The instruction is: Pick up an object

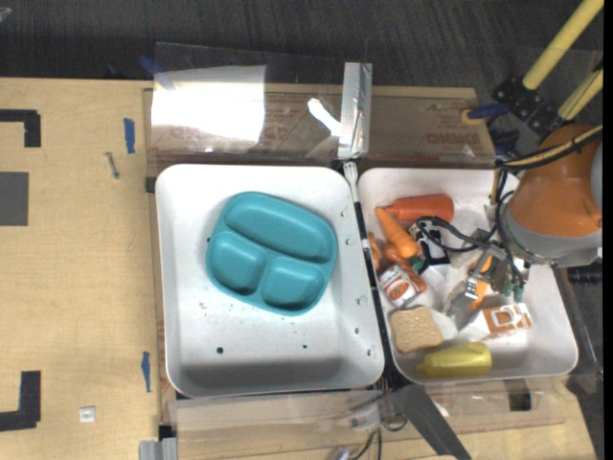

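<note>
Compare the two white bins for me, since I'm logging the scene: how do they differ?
The left bin holds one large teal divided plate; the right bin holds many small items, among them a carrot, a cracker and a yellow piece. The gripper hangs over the right bin, not the left. Both are shallow, white and rounded at the corners.

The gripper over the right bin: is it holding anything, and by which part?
Cannot be told: the gripper hangs low among the toys, but no object shows between its fingers.

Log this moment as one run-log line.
claw low in right bin | nothing seen held | nearest: orange-white packet | teal divided tray in left bin
</note>
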Controlling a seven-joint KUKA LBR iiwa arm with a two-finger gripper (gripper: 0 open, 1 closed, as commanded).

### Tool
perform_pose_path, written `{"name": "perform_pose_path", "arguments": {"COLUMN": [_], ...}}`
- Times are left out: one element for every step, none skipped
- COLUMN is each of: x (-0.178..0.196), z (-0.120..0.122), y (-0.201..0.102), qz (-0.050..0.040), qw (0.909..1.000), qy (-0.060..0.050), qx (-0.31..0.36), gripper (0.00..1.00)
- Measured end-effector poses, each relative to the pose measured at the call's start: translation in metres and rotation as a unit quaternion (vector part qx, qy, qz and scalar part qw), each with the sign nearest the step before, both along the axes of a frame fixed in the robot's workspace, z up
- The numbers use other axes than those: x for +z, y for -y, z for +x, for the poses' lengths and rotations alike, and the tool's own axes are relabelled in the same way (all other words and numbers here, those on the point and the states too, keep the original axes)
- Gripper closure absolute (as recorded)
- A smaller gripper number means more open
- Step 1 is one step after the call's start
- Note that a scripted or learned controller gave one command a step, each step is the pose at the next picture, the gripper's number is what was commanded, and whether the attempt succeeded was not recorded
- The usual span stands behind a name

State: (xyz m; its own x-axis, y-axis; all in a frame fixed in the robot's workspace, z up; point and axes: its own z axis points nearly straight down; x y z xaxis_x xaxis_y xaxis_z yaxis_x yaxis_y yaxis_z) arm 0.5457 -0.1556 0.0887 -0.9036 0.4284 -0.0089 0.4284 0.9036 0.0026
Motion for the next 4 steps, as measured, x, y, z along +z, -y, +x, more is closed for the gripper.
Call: {"name": "perform_pose_path", "arguments": {"x": [0.013, 0.171, 0.167, 0.007], "z": [0.004, 0.008, 0.006, 0.002], "y": [0.000, -0.045, -0.044, -0.016], "qz": [-0.0018, 0.0006, 0.0007, 0.0007], "qw": [1.0000, 0.9980, 0.9980, 0.9982], "qy": [0.006, 0.003, -0.002, -0.002], "qx": [0.001, -0.063, -0.064, -0.060], "gripper": [1.00, 1.00, 0.00, 0.00]}}
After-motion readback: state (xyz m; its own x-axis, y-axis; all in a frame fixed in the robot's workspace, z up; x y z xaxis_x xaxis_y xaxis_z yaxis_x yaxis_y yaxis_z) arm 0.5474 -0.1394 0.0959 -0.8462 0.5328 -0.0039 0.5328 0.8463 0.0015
